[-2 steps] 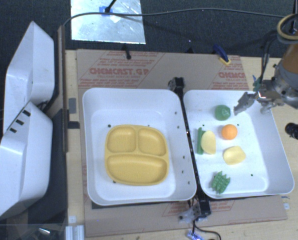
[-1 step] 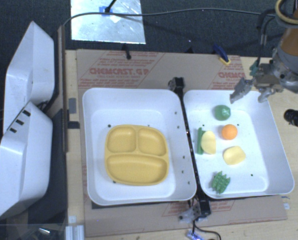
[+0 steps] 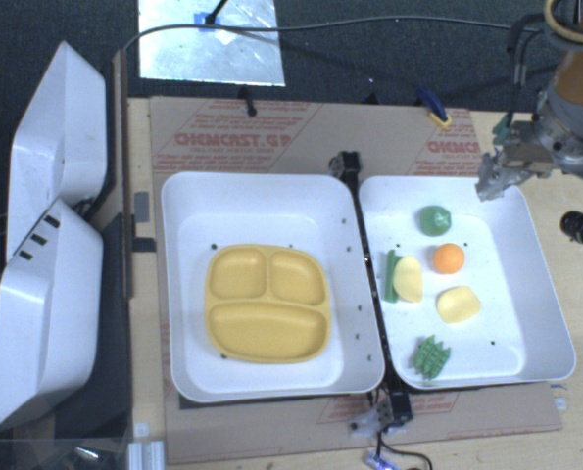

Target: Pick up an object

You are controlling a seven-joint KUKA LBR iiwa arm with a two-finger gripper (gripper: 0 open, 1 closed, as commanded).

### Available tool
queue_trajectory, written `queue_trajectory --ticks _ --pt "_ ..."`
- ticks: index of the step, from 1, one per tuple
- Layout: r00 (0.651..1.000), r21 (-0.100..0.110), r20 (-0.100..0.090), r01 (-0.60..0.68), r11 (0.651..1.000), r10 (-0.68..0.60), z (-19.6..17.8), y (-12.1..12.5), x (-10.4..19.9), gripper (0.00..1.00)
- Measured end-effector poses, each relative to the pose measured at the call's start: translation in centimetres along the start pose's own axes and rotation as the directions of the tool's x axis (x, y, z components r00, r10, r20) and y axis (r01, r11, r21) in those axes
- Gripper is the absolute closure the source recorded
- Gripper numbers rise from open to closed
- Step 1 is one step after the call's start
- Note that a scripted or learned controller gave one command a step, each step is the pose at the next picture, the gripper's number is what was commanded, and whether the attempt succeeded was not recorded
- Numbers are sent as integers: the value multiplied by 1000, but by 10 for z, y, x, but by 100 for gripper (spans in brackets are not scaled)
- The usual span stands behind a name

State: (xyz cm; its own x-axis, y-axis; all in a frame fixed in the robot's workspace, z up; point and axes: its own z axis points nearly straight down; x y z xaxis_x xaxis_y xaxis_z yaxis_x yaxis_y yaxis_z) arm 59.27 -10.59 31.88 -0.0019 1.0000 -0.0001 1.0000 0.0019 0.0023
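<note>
A: Where does the pick stand?

B: Barely begun, by my reading. The gripper (image 3: 494,186) hangs over the far right corner of the right bin (image 3: 541,262), at the rim, and nothing sits between the jaws. Whether they are open or closed I cannot tell — the tips are a small grey blur against the white wall.

A: And the candidates?

B: All five lie in the right bin. Nearest the arm is a green round toy (image 3: 434,220), maybe a vegetable. Just below it sits an orange ball-like fruit (image 3: 449,258). To the left of that, a pale yellow piece (image 3: 408,279) lies touching a dark green strip (image 3: 392,275) along its left side. Further down is a yellow lump (image 3: 459,305), and near the front edge a spiky green piece (image 3: 430,356).

A: The other bin?

B: The left bin (image 3: 188,262) carries a yellow three-compartment plate (image 3: 267,303), with nothing in its sections.

A: So what remains?

B: Everything that counts — travel inward over one item, descend, close, lift. The green round toy looks the shortest reach from where the arm is. The pale yellow piece and the strip touch each other, so a grasp there could catch both or neither. The orange fruit may roll under contact.

A: And the surface around the bins?

B: Brown printed board (image 3: 271,135), with cables trailing across the back.
</note>
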Motion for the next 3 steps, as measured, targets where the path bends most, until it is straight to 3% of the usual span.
queue_trajectory --ticks 3 --pt "1000 0 0 1 1000 -1 -43 30 60 100"
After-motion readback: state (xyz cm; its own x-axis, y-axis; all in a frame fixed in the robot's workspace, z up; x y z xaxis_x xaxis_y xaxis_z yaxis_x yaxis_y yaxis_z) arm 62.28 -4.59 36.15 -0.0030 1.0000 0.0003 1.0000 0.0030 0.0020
